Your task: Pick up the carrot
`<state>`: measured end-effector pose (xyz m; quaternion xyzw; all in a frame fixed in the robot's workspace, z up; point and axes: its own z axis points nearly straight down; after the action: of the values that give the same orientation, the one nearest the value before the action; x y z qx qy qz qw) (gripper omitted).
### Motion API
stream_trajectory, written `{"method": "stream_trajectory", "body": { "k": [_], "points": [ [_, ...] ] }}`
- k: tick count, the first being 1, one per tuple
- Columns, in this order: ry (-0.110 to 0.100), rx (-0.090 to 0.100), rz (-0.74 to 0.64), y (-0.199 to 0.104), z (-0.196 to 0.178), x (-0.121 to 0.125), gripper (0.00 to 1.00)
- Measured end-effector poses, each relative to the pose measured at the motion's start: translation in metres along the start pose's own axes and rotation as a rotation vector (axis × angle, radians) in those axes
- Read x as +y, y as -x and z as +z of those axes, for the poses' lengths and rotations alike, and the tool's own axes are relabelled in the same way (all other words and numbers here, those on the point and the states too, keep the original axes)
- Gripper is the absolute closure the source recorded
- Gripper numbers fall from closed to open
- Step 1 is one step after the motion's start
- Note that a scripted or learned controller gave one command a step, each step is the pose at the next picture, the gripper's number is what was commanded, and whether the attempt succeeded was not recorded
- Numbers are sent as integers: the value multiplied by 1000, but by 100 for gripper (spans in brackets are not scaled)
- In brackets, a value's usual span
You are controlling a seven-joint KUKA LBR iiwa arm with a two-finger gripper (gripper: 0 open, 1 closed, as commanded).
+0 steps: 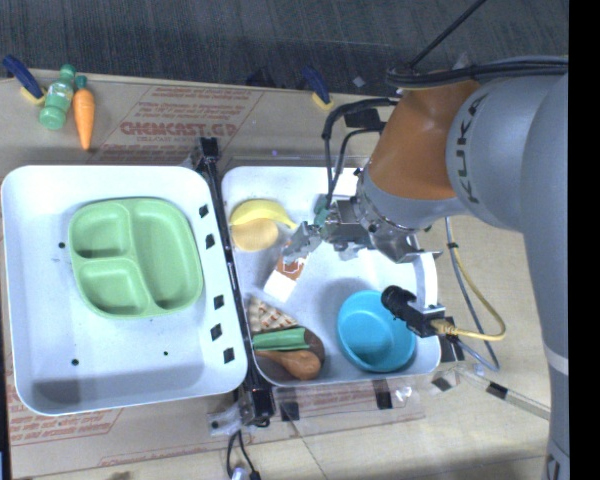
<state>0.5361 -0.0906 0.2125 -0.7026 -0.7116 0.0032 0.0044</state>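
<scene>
The carrot [83, 116] is small and orange with a green top. It lies on the cardboard bench behind the left bin's far left corner, beside a green bottle [57, 100]. My gripper [304, 238] hangs low in the right bin [280, 180], far to the right of the carrot. It sits between a yellow fruit [254, 224] and a small white and orange piece [284, 276]. I see nothing of the carrot at the gripper.
The left bin [20, 298] holds a green divided plate [135, 258]. The right bin also holds a blue bowl [375, 334], a waffle piece [264, 317] and a brown dish [318, 348] with a green stick and a brown lump. Blue clips [22, 78] mark the cardboard's far edge.
</scene>
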Motion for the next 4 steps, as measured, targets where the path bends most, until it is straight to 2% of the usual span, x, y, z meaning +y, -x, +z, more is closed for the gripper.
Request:
{"method": "stream_trajectory", "body": {
  "k": [1, 2, 3, 4],
  "points": [
    [1, -1, -94, -67, -18, -55, 0],
    [1, -3, -560, -61, 5, -59, 0],
    [3, -7, -654, 16, 40, -27, 0],
    [6, -7, -665, 51, 36, 31, 0]
  ]
}}
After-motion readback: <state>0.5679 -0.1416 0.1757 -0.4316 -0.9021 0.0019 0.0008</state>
